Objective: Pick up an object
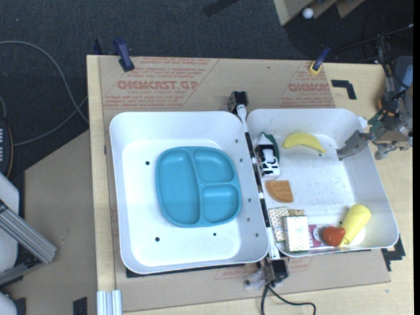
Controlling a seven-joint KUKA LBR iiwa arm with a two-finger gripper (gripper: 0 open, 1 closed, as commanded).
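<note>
Counter [164, 84], brown board with red lettering, carries two white bins side by side. Left bin [131, 241] sits well to my gripper's left and holds a blue divided plate [197, 186], three compartments, lying flat. Right bin [374, 182] lies directly beneath and left of my gripper.

My gripper [357, 144] hangs over the right bin's far right rim, near the upper corner. One grey finger points left and down toward the bin floor. I cannot tell whether my fingers are apart or closed; nothing shows between them.

Objects in the right bin, all apart from my gripper:
- banana [304, 141], just left of my gripper, lying flat.
- yellow squash [355, 220], below my gripper at the near rim, touching a red strawberry [333, 235].
- box [296, 233], near corner, left of the strawberry.
- black-and-white packet [266, 160], by the left wall.
- brown toast slice [281, 190], below that packet.
</note>
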